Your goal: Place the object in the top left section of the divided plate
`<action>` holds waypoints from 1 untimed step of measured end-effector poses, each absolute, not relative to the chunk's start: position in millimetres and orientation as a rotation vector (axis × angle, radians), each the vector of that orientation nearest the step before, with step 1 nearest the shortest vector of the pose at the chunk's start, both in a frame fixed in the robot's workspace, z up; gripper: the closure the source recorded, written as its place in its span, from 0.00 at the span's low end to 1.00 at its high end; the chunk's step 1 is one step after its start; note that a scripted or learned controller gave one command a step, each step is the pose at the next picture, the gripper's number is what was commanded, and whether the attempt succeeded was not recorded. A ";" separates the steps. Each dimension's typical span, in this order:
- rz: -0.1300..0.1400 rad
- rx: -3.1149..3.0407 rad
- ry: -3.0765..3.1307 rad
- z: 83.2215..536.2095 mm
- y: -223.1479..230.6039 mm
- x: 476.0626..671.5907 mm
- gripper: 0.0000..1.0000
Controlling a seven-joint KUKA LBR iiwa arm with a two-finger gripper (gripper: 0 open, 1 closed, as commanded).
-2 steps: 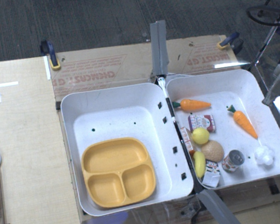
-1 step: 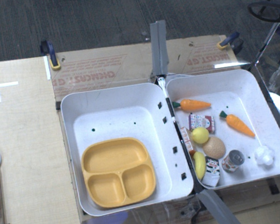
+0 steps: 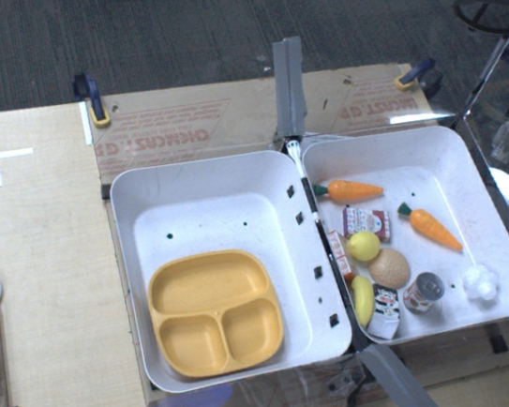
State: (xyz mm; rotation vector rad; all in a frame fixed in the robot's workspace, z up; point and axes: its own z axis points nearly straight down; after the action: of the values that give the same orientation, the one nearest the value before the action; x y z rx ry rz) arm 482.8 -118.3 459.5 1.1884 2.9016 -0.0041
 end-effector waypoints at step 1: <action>-0.005 1.187 2.900 468.3 -118.8 484.6 1.00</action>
State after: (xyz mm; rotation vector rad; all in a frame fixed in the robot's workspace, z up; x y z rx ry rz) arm 484.6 -118.8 468.3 1.1868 2.9002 -0.0050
